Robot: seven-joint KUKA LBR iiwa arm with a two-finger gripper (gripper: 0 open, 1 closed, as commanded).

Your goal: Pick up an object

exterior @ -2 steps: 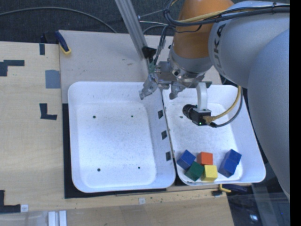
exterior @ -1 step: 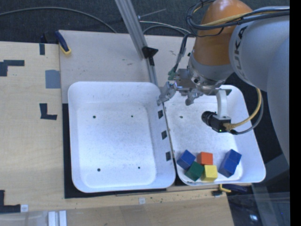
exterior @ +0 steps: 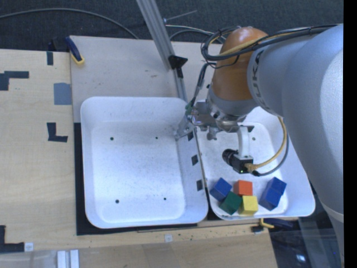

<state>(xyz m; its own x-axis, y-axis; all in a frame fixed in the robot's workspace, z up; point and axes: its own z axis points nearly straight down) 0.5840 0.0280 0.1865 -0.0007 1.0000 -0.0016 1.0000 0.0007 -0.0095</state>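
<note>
Blocks (exterior: 244,187) lie bunched nearer the camera than the gripper (exterior: 189,126) and well apart from it, likely crowded together by the right bin's (exterior: 297,206) corner. Gripper hangs over the bins' shared rim; spread or pressed together, I cannot tell.

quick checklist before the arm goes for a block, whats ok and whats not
1. Blocks available in the right bin: ok. The blue block, orange block, green block, yellow block and larger blue block lie at its near end.
2. Hand above a block: not ok. It sits by the wall between the bins, away from the cluster.
3. Room around the target: not ok for the orange, green and yellow blocks, which are packed together.
4. Larger blue block apart from its neighbours: cannot tell.
5. Blocks unobstructed in view: ok.
</note>
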